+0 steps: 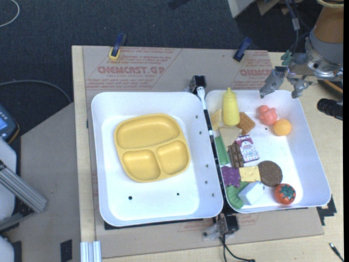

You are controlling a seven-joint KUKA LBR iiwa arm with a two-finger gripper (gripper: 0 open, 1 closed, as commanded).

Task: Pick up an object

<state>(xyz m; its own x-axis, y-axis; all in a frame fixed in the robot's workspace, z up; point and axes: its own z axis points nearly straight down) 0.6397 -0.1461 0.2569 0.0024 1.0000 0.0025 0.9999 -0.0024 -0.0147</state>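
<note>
Spread, empty fingers [283, 86] hover over one yellow bottle [230, 106], one orange ball [282, 127], one tomato [284, 194].

The light was even and fairly bright from overhead, whitest on the left bin [103, 146], whose floor nearly washed out (shadows beneath its yellow tray [151, 146] stayed faint). Beyond that bin, the dark carpet [82, 10] looked soft and grainy.

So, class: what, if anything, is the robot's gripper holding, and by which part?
Nothing. The two-finger gripper hangs with jaws open over the right shallow white bin's far edge, apart from the pink knobbly toy.
</note>
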